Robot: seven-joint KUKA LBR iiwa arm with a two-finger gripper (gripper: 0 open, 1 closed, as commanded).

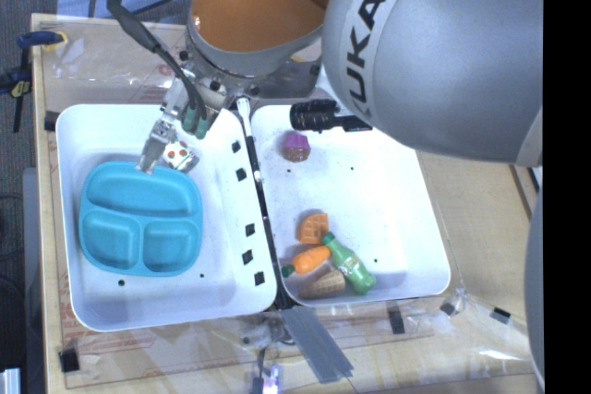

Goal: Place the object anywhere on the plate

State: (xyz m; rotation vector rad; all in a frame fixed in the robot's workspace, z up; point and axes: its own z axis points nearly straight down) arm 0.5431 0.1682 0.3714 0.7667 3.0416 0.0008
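One small white die-like cube with red spots (pixel 182 156) sits pinched between our two-finger gripper's (pixel 170 149) nearly closed fingers, just above the blue compartmented plastic plate's (pixel 140 219) far rim; released here, we risk it bouncing off into the left white bin (pixel 222 226).

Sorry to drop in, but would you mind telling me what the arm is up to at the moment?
The KUKA arm has reached over the left bin, and its pincer sits just above the far edge of the blue divided plate. A small white object with red marks is right at the fingertips, beside the plate's rim, not clearly on it. The right bin holds a purple item, a carrot and a green bottle.
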